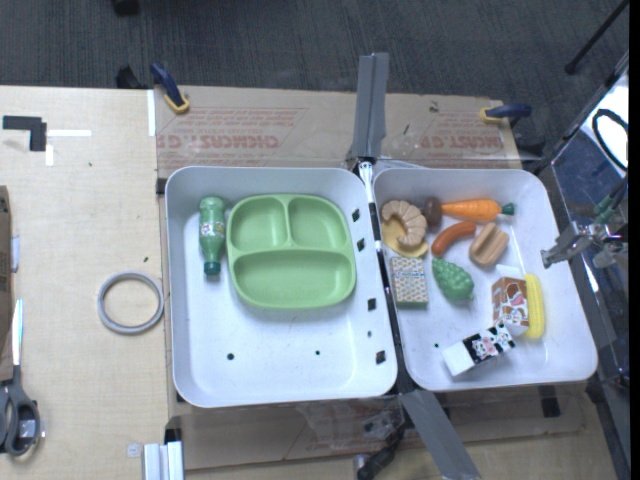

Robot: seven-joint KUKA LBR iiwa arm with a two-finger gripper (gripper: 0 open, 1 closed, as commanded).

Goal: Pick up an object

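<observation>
Gripper (pixel 590 236) sits at the right edge, just outside the right bin's (pixel 572 298) right wall, above tabletop level. Metal parts blurred; can't tell its state. Nothing visible in it.

Right bin contents, nearest the gripper first:
- corn cob (pixel 535 306), yellow, lying along the right side, touching a small printed pack (pixel 510 302) on its left
- black-and-white carton (pixel 481 350) at the front, tilted, just below the pack
- hot dog bun (pixel 488 244) and sausage (pixel 454 236) side by side mid-bin, touching
- carrot (pixel 472 209) at the back, green top pointing right
- green bumpy vegetable (pixel 453 280) just below the sausage
- croissant (pixel 404 224) at back left, with a small dark brown item (pixel 432 211) beside it
- checkered block (pixel 408 280) below the croissant, next to the divider wall

Left bin (pixel 270 368): green divided plate (pixel 291 250) in the back half, green bottle (pixel 211 233) lying just left of it, near the left wall. Front half bare.

Tabletop (pixel 70 218) left of the bins: tape ring (pixel 130 301), scissors (pixel 18 413) at the lower left edge. Two clamps (pixel 170 88) (pixel 505 114) hold cardboard (pixel 260 128) behind the bins.
</observation>
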